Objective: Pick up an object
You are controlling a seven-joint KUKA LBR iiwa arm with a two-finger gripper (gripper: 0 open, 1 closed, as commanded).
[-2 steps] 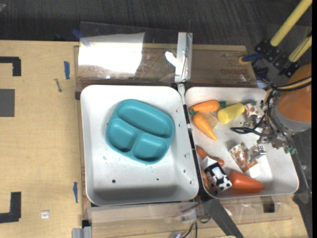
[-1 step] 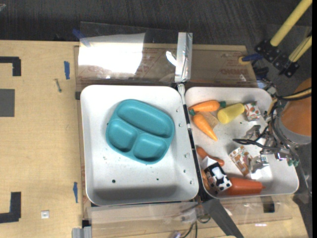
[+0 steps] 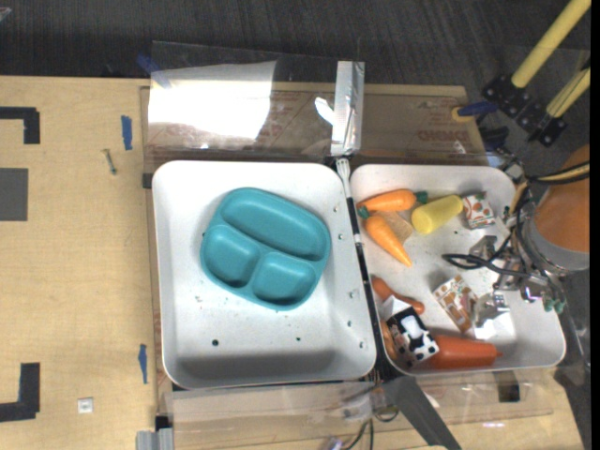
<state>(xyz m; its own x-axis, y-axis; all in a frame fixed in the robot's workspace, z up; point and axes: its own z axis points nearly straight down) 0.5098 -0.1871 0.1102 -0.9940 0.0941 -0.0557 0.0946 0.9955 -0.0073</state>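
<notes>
**Arm poised over the right bin, nothing held**

Early in the pick: no object lifted yet. Gripper [image 3: 494,272] low over the right bin [image 3: 539,350], amid a tangle of dark cables and metal parts; impossible to tell whether the jaws stand open or closed. Nearest candidates: a small printed packet [image 3: 457,300] just beside the gripper, another packet [image 3: 479,211] near the bin's far wall. Further off in the same bin: a yellow piece [image 3: 437,214], two carrots [image 3: 388,200] [image 3: 388,239] close together near the divider, a long orange-red piece [image 3: 455,351] along the near wall, and a black-and-white toy [image 3: 412,336] touching it. Left bin [image 3: 178,251] carrying a teal divided tray [image 3: 265,247], well apart from the arm.

Next move, as a judgement: settle on one item, centre over it, descend and close.

Hard to read: the fingertips, lost in cable clutter; the arm [image 3: 567,218] itself, cut off at the right; the packets' print, too small. Contact between gripper and any item not determinable.
</notes>
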